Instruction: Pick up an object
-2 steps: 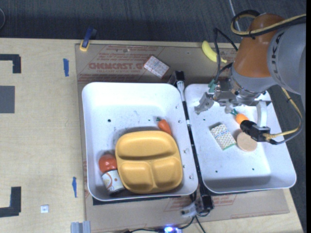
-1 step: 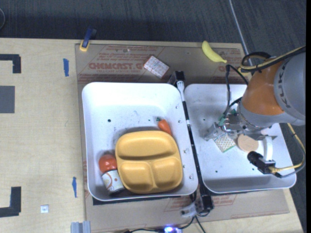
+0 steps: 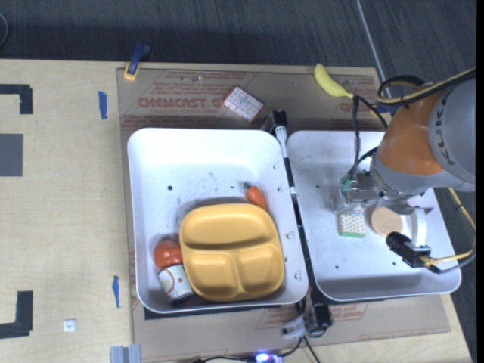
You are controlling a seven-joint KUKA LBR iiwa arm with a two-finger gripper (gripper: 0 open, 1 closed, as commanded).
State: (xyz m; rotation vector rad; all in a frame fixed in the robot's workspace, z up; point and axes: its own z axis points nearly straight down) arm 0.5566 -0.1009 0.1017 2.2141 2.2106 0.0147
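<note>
My gripper (image 3: 354, 203) hangs low over the right bin (image 3: 325, 271), directly above a small white and green packet (image 3: 351, 224) lying on the bin floor. A round tan disc (image 3: 386, 221) lies just right of the packet, partly under the wrist. The left bin (image 3: 151, 172) holds a large yellow compartment tray (image 3: 231, 249), an orange carrot-like piece (image 3: 256, 196) at its upper right, and a red and white can (image 3: 171, 269) at its lower left.
A yellow banana (image 3: 330, 82) and a small patterned card (image 3: 242, 103) lie on the cardboard behind the bins. A black clamp (image 3: 279, 119) sits where the bins meet. A black cable connector (image 3: 404, 249) hangs off the wrist over the right bin.
</note>
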